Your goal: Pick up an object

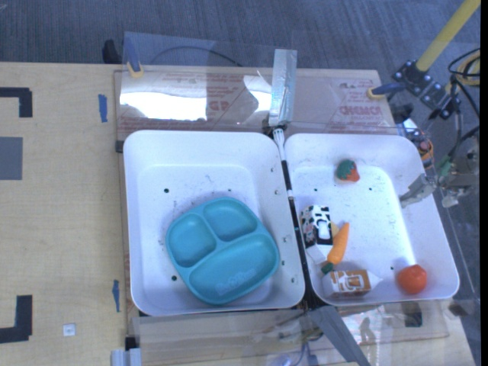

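Observation:
Several small objects lie in the right bin (381,204). A red strawberry with a green top (348,171) sits near its far wall. At the left side lies a black-and-white cow toy (316,223), with an orange carrot (338,242) leaning against it. An orange carton (350,282) lies along the near wall. In the near right corner rests a red-orange tomato (412,278).
The left bin (152,166) holds a teal divided plate (222,248) in its near half. A metal bracket (418,189) and cables (450,166) crowd the right bin's right rim. A yellow pole (451,25) slants at the top right.

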Tool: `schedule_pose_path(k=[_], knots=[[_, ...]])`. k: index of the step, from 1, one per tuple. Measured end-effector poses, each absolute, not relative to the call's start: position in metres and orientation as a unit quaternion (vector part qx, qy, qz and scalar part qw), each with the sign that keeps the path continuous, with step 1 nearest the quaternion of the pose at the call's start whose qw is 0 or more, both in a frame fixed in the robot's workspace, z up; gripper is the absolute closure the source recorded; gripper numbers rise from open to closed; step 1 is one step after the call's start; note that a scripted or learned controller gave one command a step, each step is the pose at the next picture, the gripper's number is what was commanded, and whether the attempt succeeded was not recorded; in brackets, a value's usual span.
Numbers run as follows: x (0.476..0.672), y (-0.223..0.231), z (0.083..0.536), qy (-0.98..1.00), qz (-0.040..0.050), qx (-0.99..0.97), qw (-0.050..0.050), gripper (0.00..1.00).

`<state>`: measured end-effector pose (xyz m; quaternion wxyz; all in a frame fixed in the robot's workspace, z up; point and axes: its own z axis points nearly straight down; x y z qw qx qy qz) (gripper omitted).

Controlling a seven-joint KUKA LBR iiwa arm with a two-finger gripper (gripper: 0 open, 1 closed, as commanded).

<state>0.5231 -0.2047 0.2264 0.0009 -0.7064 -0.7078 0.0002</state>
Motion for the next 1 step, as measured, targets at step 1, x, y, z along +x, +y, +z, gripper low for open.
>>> schedule_pose_path(k=[1], knots=[[0.5013, -0.1082, 0.1079, -0.69, 0.002, -0.724, 0.004, 0.0]])
